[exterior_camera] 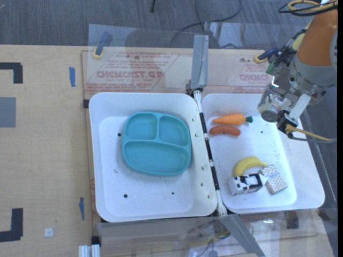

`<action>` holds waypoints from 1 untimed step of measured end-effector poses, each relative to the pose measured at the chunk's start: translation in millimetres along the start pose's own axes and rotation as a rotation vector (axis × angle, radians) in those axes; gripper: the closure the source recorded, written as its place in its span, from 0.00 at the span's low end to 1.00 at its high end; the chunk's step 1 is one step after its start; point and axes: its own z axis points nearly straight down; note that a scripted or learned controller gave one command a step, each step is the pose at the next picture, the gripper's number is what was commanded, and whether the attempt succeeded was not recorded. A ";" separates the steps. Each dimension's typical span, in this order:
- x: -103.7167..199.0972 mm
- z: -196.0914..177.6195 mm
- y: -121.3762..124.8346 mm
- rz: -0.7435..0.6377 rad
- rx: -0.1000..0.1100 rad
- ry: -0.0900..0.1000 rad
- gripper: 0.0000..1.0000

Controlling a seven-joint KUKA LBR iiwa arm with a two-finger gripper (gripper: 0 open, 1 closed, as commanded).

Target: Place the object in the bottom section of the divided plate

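Note:
A teal divided plate [156, 158] lies in the left bin [107, 197], with two small sections at the top and one wide section at the bottom; nothing rests in it. In the right bin [305, 191] lie an orange carrot [230, 119], a reddish sausage [225, 130], a yellow banana [247, 165], a black-and-white toy cow [246, 183] and a small patterned block [276, 182]. My gripper [272, 111] hangs over the right bin's upper right part, to the right of the carrot and apart from it. I see nothing held in it.
A raised divider [206, 143] separates the two bins. A grey post [200, 63] stands behind them at the middle. A yellow cable [308, 135] trails from the wrist over the right bin's edge. Wooden bench top [43, 143] spreads to the left.

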 end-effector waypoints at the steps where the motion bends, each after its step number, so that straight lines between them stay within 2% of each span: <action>1: 42.7 31.2 -70.1 -0.110 0.001 0.002 1.00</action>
